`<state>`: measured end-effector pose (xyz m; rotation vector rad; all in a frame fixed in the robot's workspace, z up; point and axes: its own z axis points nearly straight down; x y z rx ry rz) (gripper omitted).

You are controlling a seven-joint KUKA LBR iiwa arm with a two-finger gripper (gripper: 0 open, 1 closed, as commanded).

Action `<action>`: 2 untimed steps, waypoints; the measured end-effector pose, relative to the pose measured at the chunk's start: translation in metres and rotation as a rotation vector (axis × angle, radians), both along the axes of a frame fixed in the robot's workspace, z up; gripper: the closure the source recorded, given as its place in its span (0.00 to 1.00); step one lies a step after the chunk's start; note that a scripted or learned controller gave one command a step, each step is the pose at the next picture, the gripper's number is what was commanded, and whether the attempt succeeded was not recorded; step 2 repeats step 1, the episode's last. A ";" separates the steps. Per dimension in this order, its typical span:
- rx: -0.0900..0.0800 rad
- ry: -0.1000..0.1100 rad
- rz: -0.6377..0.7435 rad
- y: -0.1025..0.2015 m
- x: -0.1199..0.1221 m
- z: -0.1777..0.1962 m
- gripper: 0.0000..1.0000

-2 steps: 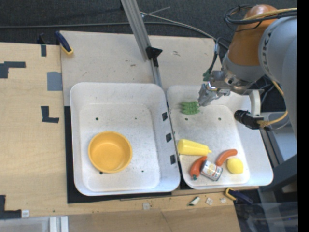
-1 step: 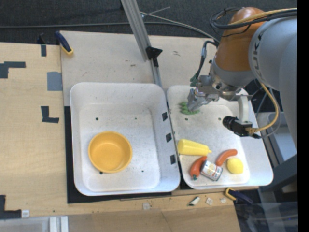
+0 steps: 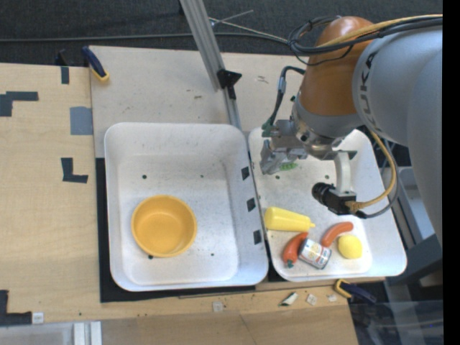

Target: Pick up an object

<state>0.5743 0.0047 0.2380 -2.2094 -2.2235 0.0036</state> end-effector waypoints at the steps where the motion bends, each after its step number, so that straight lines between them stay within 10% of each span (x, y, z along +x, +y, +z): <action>1: -0.001 0.004 0.001 0.052 -0.029 -0.013 1.00; 2: -0.001 0.004 0.001 0.052 -0.029 -0.013 1.00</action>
